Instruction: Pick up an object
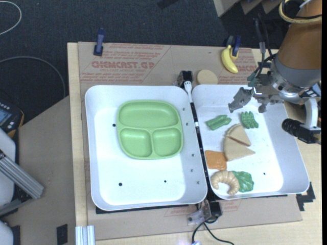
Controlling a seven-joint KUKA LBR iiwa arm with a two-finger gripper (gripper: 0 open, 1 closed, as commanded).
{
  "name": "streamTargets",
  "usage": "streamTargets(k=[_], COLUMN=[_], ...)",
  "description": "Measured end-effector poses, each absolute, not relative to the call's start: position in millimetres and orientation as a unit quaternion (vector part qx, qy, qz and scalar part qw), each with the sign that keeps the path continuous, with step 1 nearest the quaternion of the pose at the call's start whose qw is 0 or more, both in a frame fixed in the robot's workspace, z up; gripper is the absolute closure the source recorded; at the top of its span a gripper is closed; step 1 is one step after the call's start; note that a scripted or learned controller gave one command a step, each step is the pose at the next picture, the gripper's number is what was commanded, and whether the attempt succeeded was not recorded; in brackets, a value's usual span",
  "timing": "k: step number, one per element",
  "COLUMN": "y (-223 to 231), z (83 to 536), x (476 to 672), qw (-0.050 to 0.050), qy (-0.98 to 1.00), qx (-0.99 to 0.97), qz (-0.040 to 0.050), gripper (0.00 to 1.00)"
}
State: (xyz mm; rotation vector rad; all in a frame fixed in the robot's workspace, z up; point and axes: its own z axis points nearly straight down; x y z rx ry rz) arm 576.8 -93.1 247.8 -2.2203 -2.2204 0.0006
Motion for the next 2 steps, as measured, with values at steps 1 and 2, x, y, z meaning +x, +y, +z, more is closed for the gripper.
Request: streamTargets(k=[1,2], y=[44.7,36.1], z=[378.5,381.4], x=[530.0,530.4], qw=[-0.003,-0.002], qy=[-0.713,-0.708], qx=[-0.701,-0.707], qz=[-0.0084,-0.0019], gripper=[0.00,1.00])
